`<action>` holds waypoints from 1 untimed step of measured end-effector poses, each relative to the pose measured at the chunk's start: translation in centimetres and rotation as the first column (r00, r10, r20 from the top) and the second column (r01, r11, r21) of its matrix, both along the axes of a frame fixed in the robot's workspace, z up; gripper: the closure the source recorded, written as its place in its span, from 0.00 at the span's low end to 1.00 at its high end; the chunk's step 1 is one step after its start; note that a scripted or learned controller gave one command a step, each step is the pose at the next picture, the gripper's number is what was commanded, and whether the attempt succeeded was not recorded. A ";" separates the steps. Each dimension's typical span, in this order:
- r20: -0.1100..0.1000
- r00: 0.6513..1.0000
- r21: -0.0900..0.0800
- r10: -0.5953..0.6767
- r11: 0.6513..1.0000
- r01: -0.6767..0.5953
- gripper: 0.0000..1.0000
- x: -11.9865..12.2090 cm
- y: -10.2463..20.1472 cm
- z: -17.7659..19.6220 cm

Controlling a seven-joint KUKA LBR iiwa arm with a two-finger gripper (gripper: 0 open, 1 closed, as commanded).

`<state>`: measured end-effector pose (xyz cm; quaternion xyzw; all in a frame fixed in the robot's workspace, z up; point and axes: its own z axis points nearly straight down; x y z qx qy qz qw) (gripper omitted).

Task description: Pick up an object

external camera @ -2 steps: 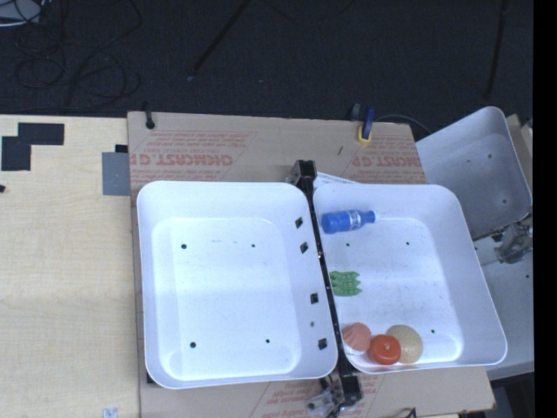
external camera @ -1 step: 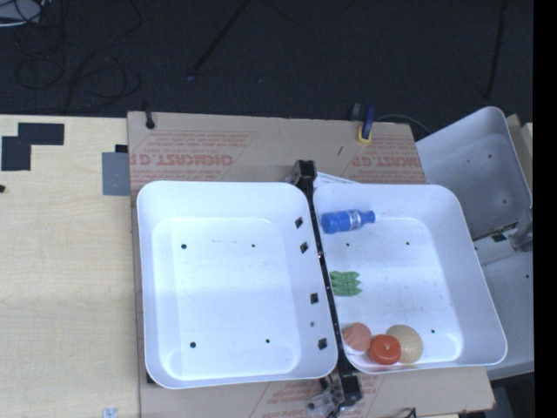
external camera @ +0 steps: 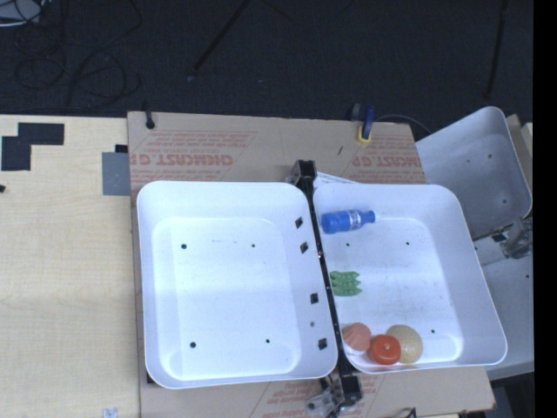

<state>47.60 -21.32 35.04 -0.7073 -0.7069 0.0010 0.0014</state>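
Observation:
The right bin [external camera: 452,233] holds a blue bottle [external camera: 346,221] lying on its side near the back left corner. A small green object [external camera: 345,283] lies by the bin's left wall at mid depth. At the front left of that bin sit a pinkish round piece [external camera: 356,336], a red round piece [external camera: 385,349] and a pale tan round piece [external camera: 406,341], all close together.
The left bin [external camera: 174,207] sits beside the right one, with a black divider strip [external camera: 318,268] between them. Both rest on a cardboard sheet [external camera: 218,146]. A grey metal panel [external camera: 474,159] stands at the right. A blue and yellow clamp [external camera: 366,124] sits on the cardboard's back edge.

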 end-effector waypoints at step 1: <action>0.005 1.000 -0.002 0.002 1.000 -0.002 1.00 0.0 -0.1 3.1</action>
